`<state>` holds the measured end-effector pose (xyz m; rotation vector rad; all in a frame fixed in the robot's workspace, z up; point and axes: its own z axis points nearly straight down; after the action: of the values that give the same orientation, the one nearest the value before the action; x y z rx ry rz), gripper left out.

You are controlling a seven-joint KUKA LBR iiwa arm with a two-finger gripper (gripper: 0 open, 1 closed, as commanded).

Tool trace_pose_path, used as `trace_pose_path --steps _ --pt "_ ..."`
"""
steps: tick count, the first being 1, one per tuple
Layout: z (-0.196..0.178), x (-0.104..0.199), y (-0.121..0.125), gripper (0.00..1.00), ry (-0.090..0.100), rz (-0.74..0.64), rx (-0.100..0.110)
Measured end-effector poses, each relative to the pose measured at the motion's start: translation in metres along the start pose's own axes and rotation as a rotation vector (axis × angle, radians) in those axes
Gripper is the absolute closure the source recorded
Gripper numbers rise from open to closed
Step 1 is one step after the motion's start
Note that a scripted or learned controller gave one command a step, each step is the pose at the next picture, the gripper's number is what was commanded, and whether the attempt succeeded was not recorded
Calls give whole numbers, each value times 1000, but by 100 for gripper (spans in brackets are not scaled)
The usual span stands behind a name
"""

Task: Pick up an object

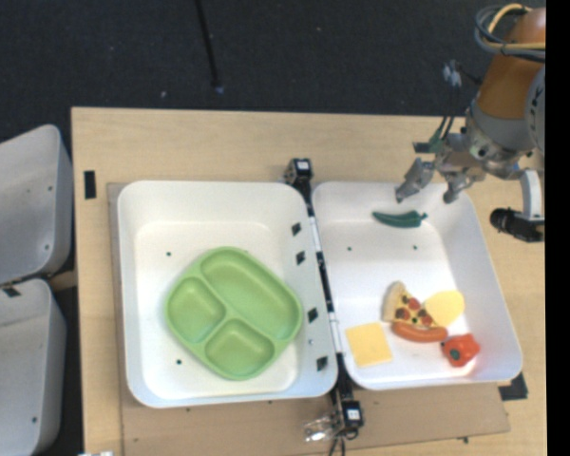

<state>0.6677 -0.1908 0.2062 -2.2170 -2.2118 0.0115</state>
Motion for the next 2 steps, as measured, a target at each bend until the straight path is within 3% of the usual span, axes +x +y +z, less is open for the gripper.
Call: trace_pose_path --steps 1,2 --pt "-9 0 3 0 -3 -3 -14" --pt "41 7 9 0 -4 -5 -11"
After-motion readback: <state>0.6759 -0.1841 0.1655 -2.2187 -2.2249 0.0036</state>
